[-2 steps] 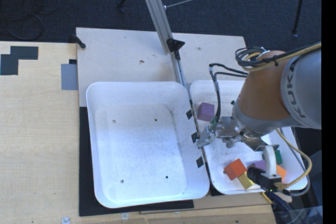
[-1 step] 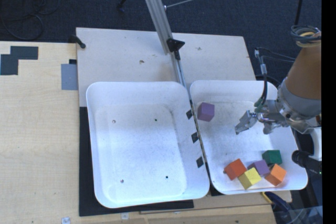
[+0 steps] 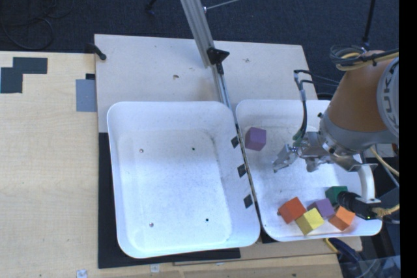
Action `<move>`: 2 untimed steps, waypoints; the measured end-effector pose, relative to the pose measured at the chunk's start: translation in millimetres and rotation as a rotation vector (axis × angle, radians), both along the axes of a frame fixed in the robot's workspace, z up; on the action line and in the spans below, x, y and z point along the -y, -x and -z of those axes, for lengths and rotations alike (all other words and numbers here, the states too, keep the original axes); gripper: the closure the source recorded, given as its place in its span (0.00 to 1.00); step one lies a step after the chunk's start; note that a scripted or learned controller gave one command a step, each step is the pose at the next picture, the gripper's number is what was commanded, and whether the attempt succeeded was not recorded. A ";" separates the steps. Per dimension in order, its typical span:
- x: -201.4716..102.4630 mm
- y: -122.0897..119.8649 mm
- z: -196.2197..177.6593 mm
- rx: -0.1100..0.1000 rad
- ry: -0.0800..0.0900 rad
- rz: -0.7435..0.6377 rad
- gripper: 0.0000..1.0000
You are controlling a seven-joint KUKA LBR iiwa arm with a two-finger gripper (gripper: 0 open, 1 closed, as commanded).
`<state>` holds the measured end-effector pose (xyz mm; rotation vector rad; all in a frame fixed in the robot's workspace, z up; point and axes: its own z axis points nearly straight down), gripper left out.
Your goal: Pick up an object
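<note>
On the left side of the picture is the pale wood worktop (image 3: pixel 45 159). Next comes the left bin (image 3: pixel 124 205), a big white tray in the lower middle. A silver rail (image 3: pixel 195 16) leans up from between the two bins toward the top of the picture.

Then comes the right bin (image 3: pixel 277 111). A purple cube (image 3: pixel 255 138) sits alone near its upper left part, close to the wall between the bins. It has no long side, since it is a cube. It sits flat and is turned a little, so its edges are not quite square with the bin wall.

My fingers (image 3: pixel 285 158) are just to the right of the purple cube and a bit lower, in the middle of the right bin. They hold nothing. I cannot tell how wide they are.

Low in the right bin is a small pile: a red block (image 3: pixel 291 209), a yellow block (image 3: pixel 309 221), a light purple block (image 3: pixel 323 207), an orange block (image 3: pixel 341 219) and a green block (image 3: pixel 336 193). They are bunched close together.

My arm (image 3: pixel 358 107), orange and grey, fills the right side.
</note>
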<state>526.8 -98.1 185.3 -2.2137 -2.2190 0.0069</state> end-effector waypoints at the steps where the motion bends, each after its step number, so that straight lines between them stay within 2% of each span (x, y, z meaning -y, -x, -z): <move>1: -46.9 34.8 -4.6 0.002 -0.001 0.000 0.00; 2: -29.9 -7.2 -4.8 0.008 0.003 0.000 0.00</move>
